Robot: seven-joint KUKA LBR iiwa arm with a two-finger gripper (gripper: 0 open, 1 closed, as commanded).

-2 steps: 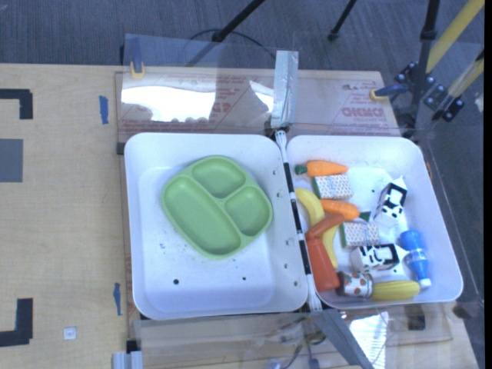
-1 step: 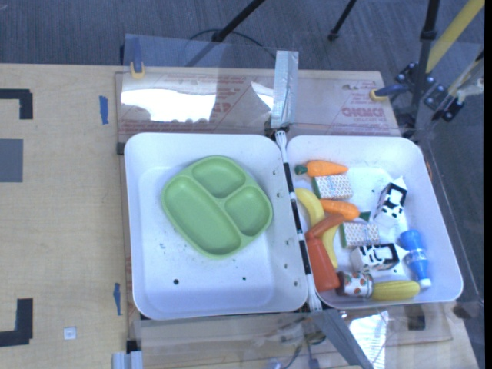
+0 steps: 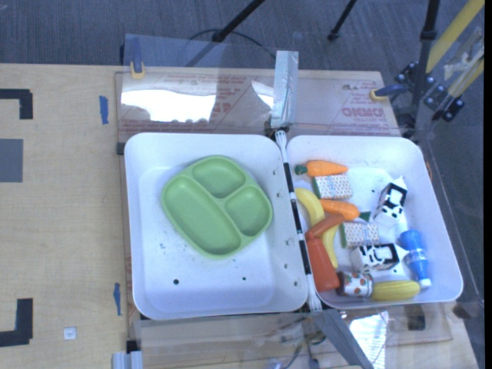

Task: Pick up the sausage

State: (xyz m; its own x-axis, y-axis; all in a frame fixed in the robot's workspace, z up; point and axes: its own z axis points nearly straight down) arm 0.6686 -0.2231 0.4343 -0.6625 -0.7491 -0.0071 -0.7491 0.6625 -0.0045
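Field notes, overhead camera. Two white bins side by side. The left bin (image 3: pixel 146 283) carries a green divided plate (image 3: pixel 217 204), three compartments, nothing in them. The right bin (image 3: pixel 442 221) holds all the toy clutter.

The sausage (image 3: pixel 322 250) is my target: a reddish-brown bent piece lying along the left wall of the right bin, near half, its upper end angling right toward the middle. A banana (image 3: pixel 315 214) runs beside it and appears to pass under or against that bent end, so the two touch. Its near end sits just beside a small red-and-white can (image 3: pixel 357 285) and a corn cob (image 3: pixel 395 290).

Farther in: two carrots (image 3: pixel 327 167) (image 3: pixel 339 208), two waffle-patterned blocks (image 3: pixel 334 186) (image 3: pixel 360 232), black-and-white cartons (image 3: pixel 393 202), a blue bottle (image 3: pixel 415 256).

I cannot tell the tool's opening or whether it carries anything.

My judgement: pick not begun. The sausage hugs the bin wall, leaving little finger room on that side; I'd approach the straight lower section, clear of the banana.
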